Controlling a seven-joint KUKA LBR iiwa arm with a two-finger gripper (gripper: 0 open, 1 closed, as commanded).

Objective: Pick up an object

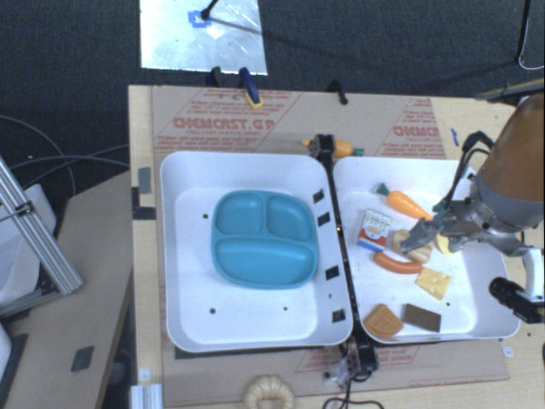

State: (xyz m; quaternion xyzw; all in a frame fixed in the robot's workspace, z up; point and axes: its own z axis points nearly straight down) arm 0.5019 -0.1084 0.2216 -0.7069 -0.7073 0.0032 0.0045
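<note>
The gripper is down in the right bin, its tip low among a cluster of play-food pieces near the bin's middle. Whether it is apart or together cannot be told from this angle, and nothing can be seen to be held. Just beneath and to the left of the tip lies a hot dog, with a small carton beside it further left. A carrot rests on the far side of the tip, a cheese wedge on the near side. Closer to the bin's near rim sit a round waffle and a brown chocolate bar, just beside each other. The arm, grey with an orange band, reaches in from the right. In the left bin lies a blue divided plate.
</note>
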